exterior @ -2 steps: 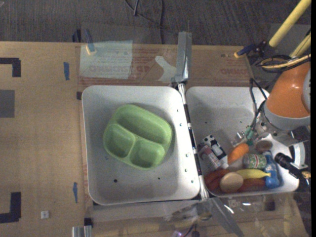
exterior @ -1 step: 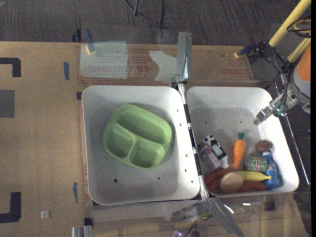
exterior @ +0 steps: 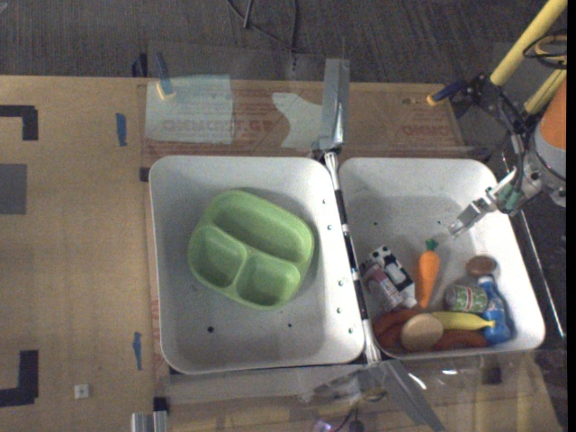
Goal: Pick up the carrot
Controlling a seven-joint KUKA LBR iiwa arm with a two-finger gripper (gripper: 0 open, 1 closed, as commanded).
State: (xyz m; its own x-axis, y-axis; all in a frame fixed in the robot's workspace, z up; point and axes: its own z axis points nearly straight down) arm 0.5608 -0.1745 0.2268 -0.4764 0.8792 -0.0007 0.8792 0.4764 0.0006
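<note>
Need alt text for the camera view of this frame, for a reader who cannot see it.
A small orange carrot with a green top lies upright in the right white bin among other toy foods, while the grey arm's two-finger gripper hovers just up and right of it, holding nothing. The left white bin holds a green sectioned plastic tray.

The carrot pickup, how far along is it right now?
Nothing looks done yet: the carrot lies in the right bin, beside the other toy foods. In hand: the gripper hangs over that bin, up and to the right of the carrot, apart from it. Left: descend, grasp and lift.
</note>
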